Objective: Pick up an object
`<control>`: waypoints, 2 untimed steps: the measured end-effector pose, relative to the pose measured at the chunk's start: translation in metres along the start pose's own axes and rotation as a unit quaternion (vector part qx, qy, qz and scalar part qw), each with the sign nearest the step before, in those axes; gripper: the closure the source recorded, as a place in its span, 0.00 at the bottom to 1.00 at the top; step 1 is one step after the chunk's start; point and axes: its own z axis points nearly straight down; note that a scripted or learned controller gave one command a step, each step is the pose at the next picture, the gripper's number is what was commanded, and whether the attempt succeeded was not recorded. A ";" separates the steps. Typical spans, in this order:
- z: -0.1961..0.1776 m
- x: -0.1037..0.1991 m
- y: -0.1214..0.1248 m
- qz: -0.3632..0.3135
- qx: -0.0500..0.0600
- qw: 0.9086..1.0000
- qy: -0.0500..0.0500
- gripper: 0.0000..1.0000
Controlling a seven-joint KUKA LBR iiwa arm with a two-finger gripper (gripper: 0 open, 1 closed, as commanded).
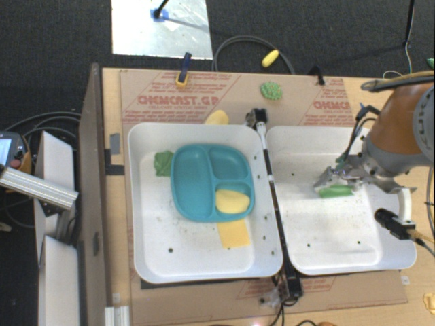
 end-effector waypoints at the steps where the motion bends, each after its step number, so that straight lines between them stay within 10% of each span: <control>1: 0.007 0.033 0.013 -0.003 0.000 1.000 0.001 1.00; 2: -0.073 0.193 0.021 -0.008 -0.003 1.000 0.003 1.00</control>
